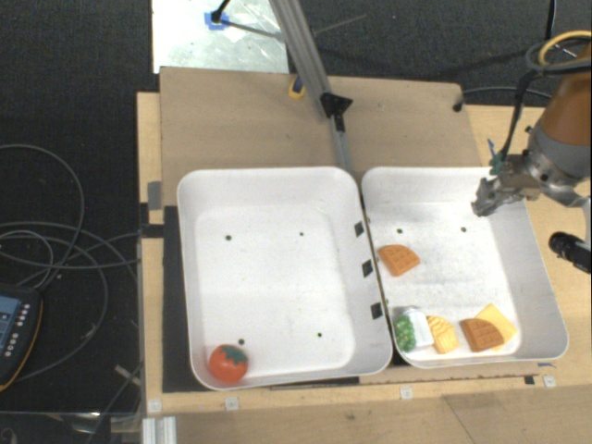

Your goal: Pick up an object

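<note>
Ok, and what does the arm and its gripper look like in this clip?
The arm comes in at the right: a rounded grey body with an orange band above the wrist. A yellow-and-black cable loops above it. The gripper is small, dark grey metal, with a teal bit near its top.

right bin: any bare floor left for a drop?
Yes. The right bin is bare between the claw at its far rim and the waffle piece. Its near edge is crowded: green item, fries, toast, cheese.
</note>
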Available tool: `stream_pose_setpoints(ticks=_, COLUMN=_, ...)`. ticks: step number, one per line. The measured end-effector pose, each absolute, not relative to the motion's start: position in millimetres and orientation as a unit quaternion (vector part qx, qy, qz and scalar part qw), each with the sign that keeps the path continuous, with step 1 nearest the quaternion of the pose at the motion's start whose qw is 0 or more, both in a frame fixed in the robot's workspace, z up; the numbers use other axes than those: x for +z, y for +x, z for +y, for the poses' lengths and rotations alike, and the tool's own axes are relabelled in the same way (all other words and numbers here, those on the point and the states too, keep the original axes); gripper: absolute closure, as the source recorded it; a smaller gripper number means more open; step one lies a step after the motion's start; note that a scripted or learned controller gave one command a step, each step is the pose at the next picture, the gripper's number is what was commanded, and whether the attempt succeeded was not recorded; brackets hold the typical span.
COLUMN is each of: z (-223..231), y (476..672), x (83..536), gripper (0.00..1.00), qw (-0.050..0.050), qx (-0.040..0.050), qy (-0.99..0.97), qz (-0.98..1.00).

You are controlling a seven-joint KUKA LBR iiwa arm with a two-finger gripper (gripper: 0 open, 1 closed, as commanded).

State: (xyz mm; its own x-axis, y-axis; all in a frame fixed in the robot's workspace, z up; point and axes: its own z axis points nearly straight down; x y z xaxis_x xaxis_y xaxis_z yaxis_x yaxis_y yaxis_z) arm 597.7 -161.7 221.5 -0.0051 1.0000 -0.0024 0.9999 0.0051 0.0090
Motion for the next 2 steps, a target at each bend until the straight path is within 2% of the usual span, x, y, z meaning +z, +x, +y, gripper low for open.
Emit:
stream_pose_setpoints(ticks=1, z=-162, y=598.7, x=220, gripper=1.00, qw=0.001, qx=0.0007, qy=0.705, qz=0.709)
stream_pose_setpoints(ticks=2, z=-103, y=594.8, x=232, gripper=1.00, qw=0.000, qx=0.0016, qy=0.703, qz=0.711)
